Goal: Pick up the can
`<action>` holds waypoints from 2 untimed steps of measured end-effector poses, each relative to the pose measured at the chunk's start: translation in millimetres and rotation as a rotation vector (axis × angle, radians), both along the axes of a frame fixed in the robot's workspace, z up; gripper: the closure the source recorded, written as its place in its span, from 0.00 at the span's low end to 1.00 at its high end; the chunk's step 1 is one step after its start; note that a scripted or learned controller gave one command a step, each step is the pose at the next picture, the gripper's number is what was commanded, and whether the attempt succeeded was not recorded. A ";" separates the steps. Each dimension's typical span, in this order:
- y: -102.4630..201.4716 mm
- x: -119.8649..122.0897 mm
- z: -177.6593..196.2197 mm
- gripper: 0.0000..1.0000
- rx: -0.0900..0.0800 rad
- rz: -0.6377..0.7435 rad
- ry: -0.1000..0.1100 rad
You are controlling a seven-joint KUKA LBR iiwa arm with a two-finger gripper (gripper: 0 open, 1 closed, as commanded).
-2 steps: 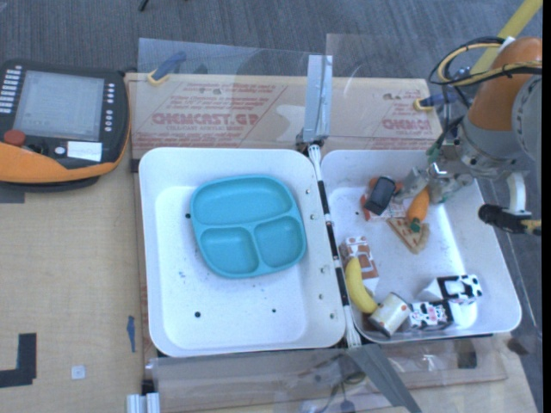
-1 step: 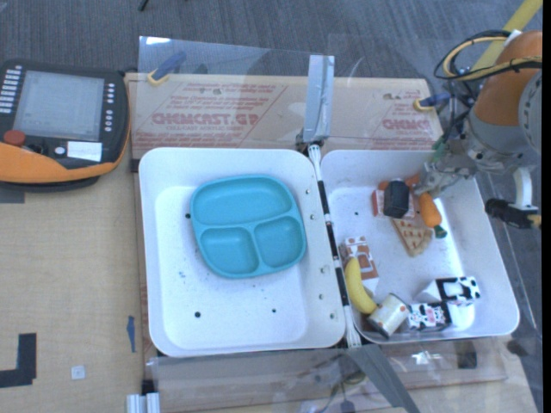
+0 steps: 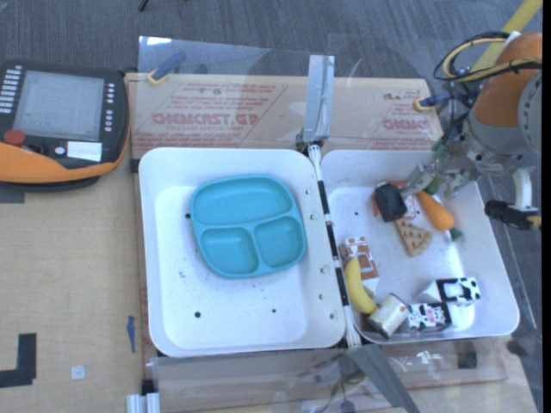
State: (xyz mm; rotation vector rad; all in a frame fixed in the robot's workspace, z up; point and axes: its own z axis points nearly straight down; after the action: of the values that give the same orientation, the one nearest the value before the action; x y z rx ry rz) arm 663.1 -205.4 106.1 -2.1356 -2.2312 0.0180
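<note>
White right bin sits beneath the arm's end effector, far corner.

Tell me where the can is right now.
The can lies on its side at the near edge of the right bin, between the banana and the cow-patterned carton.
</note>
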 end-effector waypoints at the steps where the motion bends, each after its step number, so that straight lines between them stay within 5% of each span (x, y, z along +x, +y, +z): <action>1: 0.4 1.8 11.6 1.00 -0.003 0.002 -0.006; 2: 7.4 4.7 127.7 1.00 -0.026 0.227 -0.056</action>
State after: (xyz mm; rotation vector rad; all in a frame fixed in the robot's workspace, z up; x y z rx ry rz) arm 667.8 -197.9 233.8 -1.9050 -2.5070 -0.0031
